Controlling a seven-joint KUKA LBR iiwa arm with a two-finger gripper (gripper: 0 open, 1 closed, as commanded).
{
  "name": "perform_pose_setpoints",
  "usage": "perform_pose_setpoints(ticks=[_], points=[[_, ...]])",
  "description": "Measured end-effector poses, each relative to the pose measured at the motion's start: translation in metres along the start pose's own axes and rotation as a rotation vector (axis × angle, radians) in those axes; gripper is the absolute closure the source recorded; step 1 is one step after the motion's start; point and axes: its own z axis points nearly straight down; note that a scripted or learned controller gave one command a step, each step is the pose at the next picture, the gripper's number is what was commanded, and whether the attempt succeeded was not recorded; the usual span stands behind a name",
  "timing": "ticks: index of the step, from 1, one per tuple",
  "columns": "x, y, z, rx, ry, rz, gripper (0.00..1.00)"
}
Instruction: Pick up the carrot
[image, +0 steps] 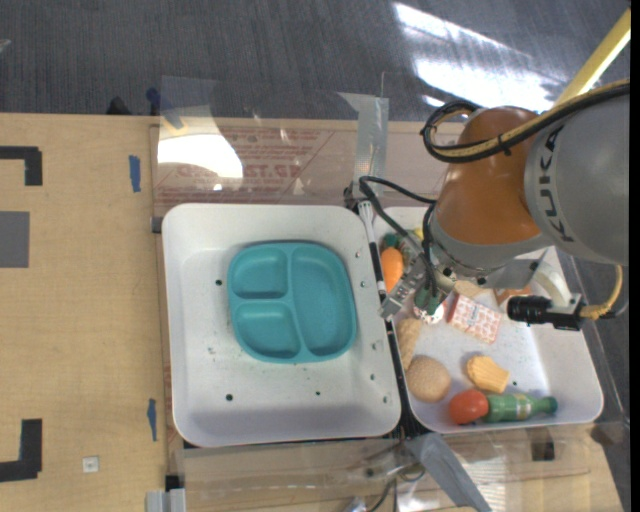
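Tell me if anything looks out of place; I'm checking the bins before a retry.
Nothing looks spilled or broken. The carrot lies hard against the right bin's left wall, tight beside the gripper. The teal plate sits flat in the left bin.

The grey arm (590, 180) bears the partly visible letters "KUK" along its side.

The carrot (391, 266), orange with a green top, lies along the right-hand bin's (580, 385) left edge, near its far left corner, partly hidden.
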Motion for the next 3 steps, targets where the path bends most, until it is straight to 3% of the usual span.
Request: perform_pose_setpoints(ticks=[1,2,3], points=[[-0.023,-0.041,-0.15,-0.008,-0.014,-0.107,1.0],[-0.021,-0.04,-0.145,-0.002,-0.006,-0.11,0.0],[-0.023,0.023,-0.05,0.003,0.004,-0.195,0.0]])
